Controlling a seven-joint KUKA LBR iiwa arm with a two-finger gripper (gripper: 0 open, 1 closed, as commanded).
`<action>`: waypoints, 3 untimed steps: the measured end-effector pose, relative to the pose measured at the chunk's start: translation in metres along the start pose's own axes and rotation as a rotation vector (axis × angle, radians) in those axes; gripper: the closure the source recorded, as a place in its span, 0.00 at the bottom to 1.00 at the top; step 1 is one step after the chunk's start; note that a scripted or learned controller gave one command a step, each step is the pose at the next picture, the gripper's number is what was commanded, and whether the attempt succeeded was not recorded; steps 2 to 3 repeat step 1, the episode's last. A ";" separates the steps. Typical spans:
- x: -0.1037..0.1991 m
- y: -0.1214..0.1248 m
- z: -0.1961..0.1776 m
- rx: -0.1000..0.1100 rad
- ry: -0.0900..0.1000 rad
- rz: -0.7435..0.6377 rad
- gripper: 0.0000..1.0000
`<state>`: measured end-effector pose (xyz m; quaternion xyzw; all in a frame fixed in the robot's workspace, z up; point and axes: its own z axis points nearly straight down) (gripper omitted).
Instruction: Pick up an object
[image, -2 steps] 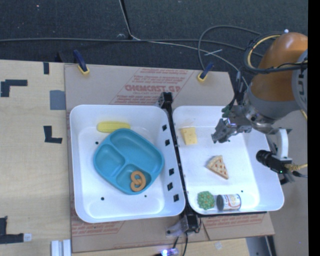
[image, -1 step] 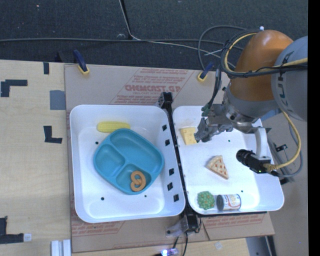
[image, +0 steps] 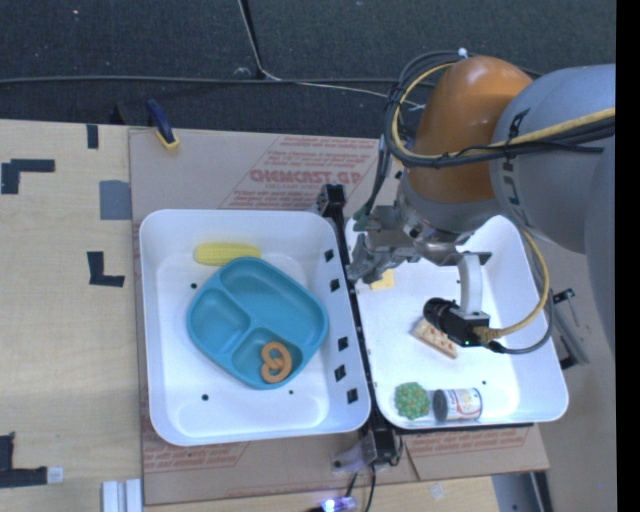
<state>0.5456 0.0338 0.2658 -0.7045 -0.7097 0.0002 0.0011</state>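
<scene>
Arm over right bin, no object seen in grasp.

Gripper (image: 378, 262) sits low at the right bin's (image: 535, 395) left wall, just above a small yellow piece (image: 382, 283); finger state cannot be told. Wedge (image: 435, 338), green ball (image: 410, 400) and can (image: 458, 403) lie loose nearer the front. Risk: so close to the wall, fingers may hit the rim or nudge the piece away and close on nothing.

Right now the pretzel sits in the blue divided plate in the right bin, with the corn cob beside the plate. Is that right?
Not quite. The camera view shows the pretzel in the blue divided plate in the left bin, not the right; the corn cob does lie beside the plate.
</scene>
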 end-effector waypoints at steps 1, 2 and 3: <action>0.061 0.008 0.019 0.001 -0.001 0.000 1.00; 0.061 0.008 0.019 0.001 -0.001 0.000 1.00; 0.061 0.008 0.019 0.001 -0.001 0.000 1.00</action>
